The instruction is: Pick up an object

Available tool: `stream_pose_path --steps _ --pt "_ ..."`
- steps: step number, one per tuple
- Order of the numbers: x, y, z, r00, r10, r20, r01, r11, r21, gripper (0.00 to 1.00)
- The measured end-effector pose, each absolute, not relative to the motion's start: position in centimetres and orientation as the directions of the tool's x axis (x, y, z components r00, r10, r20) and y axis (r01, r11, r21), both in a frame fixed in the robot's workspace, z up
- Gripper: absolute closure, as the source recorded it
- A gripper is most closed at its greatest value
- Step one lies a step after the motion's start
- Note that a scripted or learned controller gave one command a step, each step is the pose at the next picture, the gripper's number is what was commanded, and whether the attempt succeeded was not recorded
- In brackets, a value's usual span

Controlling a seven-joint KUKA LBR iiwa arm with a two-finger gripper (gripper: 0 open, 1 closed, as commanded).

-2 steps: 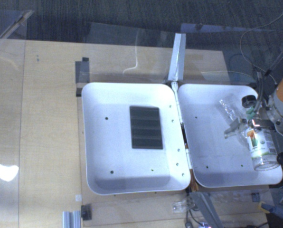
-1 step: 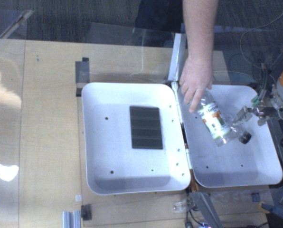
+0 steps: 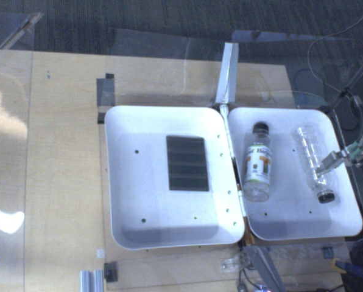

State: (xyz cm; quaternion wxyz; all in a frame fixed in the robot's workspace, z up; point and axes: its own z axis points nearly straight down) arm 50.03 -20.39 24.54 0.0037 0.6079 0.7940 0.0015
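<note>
In the right bin [image 3: 291, 224] lie two bottles. A clear bottle with a white, orange and green label [image 3: 257, 165] lies lengthwise near the bin's left wall, its black cap pointing away. A clear unlabelled bottle [image 3: 311, 156] lies toward the right wall with its dark cap [image 3: 326, 196] pointing to the front. A flat dark ribbed rectangular block [image 3: 187, 163] rests in the middle of the left bin [image 3: 133, 212]. My gripper [image 3: 343, 156] reaches in at the right edge as a small grey part, just beside the clear bottle's right side. Most of it is cut off.
A metal post [image 3: 226, 72] stands behind the seam between the bins. Cables and dark hardware [image 3: 352, 84] crowd the right side beyond the right bin. The wooden bench [image 3: 47, 163] spreads to the left, with clear panels above it.
</note>
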Motion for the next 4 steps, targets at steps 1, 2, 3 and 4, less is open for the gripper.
stream_pose_path --steps 1,2,3,4 --pt "50.4 -20.5 12.2 -0.355 0.935 -0.005 0.935 0.355 0.007 0.0" --pt "49.6 -17.8 9.0 -0.37 0.929 -0.01 0.929 0.37 0.012 0.0" --pt "49.8 -17.8 10.1 -0.367 0.93 -0.012 0.93 0.368 0.015 1.0" --pt "50.8 -17.0 17.2 -0.064 0.998 -0.002 0.998 0.064 0.006 1.0"
